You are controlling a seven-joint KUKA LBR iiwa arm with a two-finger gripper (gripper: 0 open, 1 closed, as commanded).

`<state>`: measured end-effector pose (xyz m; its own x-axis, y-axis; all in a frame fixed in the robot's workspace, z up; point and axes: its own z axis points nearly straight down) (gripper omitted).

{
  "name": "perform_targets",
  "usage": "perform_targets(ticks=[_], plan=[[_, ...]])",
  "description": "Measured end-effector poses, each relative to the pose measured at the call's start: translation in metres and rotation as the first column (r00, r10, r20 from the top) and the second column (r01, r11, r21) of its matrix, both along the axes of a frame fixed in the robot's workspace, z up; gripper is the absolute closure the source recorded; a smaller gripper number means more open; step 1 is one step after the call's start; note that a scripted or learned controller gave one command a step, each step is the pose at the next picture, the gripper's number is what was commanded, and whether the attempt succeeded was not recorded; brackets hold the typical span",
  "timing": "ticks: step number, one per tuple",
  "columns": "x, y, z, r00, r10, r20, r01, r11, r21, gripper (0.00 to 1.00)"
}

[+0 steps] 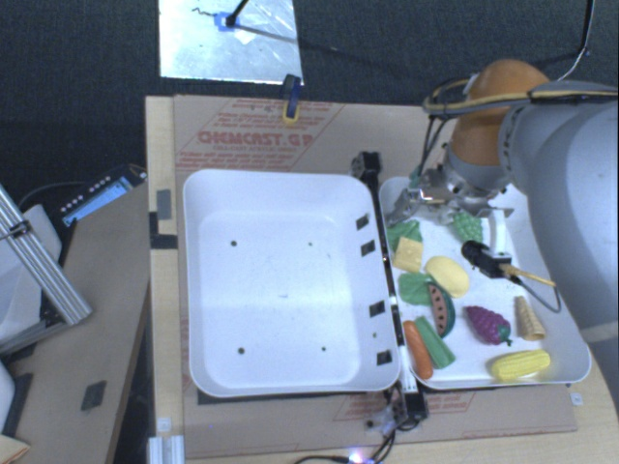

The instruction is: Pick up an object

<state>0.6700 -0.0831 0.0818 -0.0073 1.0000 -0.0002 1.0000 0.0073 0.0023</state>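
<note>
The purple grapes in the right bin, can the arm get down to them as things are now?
Probably yes. The purple grapes lie uncovered in the right bin, with small gaps to the watermelon slice and the cone. The gripper sits over the far end.

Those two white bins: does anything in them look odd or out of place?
Nothing looks spilled or broken. All the toy food, like the corn cob and purple grapes, is crowded into the right bin, with the gripper low at its far end.

Red print on cardboard sheet (253, 129) under bins, 12 o'clock side: reads roughly "CHEMCAST GP"; smaller lines above illegible. Nothing else readable.
</note>
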Motion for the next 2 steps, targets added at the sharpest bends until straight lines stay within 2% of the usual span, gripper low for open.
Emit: perform_targets(ticks=[1, 2], plan=[[0.000, 0.069, 0.109, 1.000, 0.001, 0.007, -0.001, 1.000, 0.001, 0.00], [-0.001, 0.132, 0.103, 1.000, 0.003, 0.000, -0.003, 1.000, 0.002, 0.00]])
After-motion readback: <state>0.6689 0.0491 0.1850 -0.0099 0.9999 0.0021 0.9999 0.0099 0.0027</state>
